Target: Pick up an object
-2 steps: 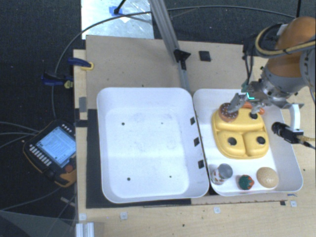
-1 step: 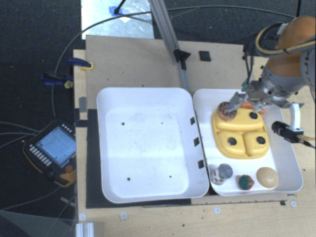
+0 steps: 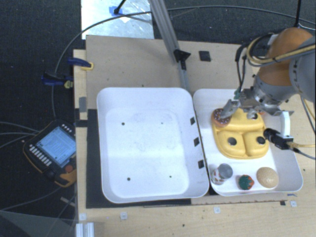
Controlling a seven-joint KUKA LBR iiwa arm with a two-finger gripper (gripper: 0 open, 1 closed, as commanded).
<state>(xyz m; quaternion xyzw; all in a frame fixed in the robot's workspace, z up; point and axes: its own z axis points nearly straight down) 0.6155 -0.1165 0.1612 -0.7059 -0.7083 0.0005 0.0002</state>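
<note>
The claw [image 3: 228, 111] hovers low over the donut [image 3: 219, 117] at the yellow block's [image 3: 241, 136] far-left corner, presumably lining up a grab, though whether it is spread or pinching cannot be told.

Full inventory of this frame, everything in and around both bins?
left bin: 1, white, bench centre
right bin: 1, white, beside the left bin
yellow block: 1, yellow with two holes, right bin middle
pink-rimmed piece: 1, pink and brown, on the block's far left corner
small cylinder: 1, grey, right bin near edge
ball: 1, green and red, right of the cylinder
egg: 1, beige, right bin near corner
pendant: 1, orange-edged, floor at left
clamps: 2, blue and yellow, bench's left edge
tool: 1, grey, at the pink-rimmed piece
</note>
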